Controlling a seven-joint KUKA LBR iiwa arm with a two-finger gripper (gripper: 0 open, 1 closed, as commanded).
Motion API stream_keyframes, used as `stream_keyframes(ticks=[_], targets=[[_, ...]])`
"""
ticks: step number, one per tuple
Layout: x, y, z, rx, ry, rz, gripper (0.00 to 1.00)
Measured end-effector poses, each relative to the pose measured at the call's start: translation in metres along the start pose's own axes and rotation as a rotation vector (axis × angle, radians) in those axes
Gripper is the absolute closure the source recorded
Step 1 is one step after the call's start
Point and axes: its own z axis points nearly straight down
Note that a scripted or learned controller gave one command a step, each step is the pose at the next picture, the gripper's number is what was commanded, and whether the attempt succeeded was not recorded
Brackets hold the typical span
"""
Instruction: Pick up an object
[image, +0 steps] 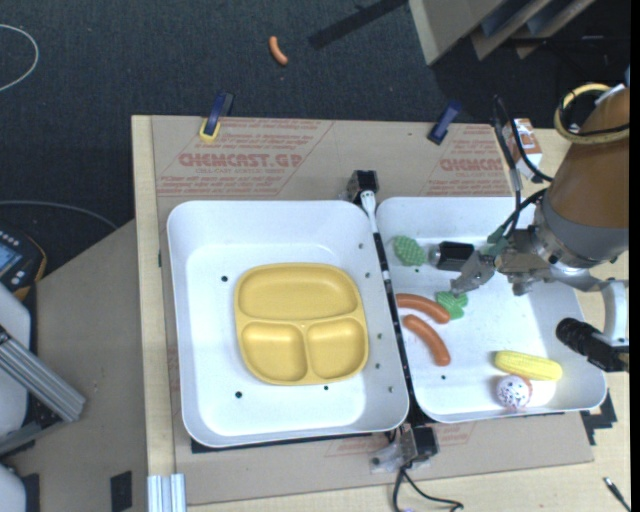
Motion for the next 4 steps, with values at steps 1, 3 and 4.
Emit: stream_keyframes(ticks=[1,3,4], targets=[[-0.003,-0.001,0.063,0.009,0.002,0.001,0.00],[-0.002,0.009,0.138,-0.015,0.000,0.002,0.00],[-0.003,0.011,0.126,-0.022,-0.003,0.003,1.00]])
